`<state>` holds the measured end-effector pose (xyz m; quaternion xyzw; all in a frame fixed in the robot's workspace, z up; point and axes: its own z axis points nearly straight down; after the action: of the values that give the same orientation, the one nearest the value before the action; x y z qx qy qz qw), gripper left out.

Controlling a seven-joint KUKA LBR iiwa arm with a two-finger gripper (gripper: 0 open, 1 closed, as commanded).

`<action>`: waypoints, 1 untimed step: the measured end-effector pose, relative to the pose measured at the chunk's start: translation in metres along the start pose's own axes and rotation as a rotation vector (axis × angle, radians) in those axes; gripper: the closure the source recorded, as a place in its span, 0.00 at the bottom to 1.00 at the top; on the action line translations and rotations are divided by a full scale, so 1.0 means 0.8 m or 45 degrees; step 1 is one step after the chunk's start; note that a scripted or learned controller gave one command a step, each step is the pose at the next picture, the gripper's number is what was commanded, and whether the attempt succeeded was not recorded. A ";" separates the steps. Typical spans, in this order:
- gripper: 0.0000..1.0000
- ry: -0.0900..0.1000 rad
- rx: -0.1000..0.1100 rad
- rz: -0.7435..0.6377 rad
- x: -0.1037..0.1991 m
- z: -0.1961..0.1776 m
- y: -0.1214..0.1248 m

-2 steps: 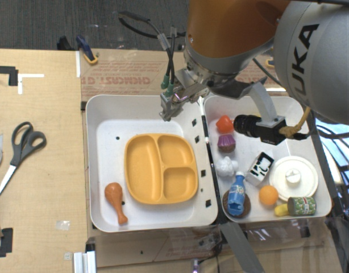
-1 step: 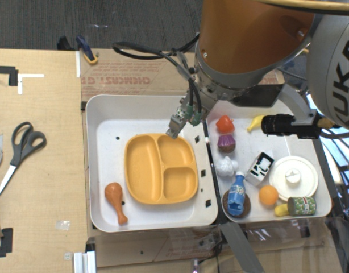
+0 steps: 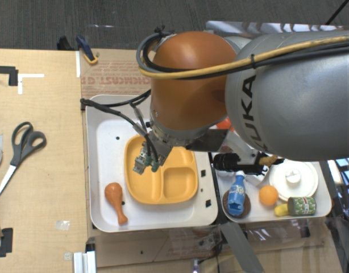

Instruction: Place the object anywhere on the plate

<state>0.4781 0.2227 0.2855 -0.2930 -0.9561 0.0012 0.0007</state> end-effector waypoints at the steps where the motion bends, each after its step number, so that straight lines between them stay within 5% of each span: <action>1: 1.00 -0.003 -0.003 -0.317 -0.028 -0.152 -0.007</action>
<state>0.4936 0.2059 0.4072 -0.1721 -0.9851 0.0003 -0.0008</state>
